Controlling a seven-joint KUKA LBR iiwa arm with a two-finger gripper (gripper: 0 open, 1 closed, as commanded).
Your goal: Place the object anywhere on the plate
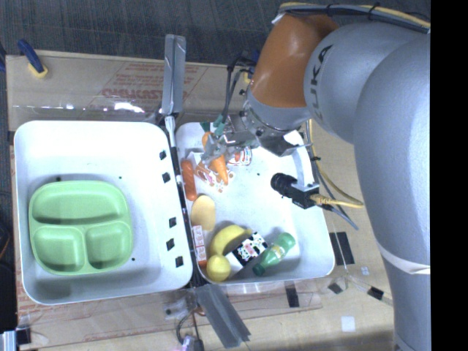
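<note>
The grey arm with its orange band reaches down into the right-hand shallow white bin (311, 258), and its jaws sit low over the bin's far left corner; whether they are apart or together cannot be told. Right at the jaws lie small orange carrot-like pieces (218, 168), with no grasp visible. Just below and left of the jaws rests an orange sausage-shaped piece (189, 179), then a pale yellow rounded object (203, 212). Further below are a yellow banana (227, 238), a yellow lemon (218, 268), a small black-and-white carton (249, 248) and a green bottle (276, 252). Well to the left of the jaws, in the left white bin (88, 141), sits the green three-compartment plate (80, 227).
</note>
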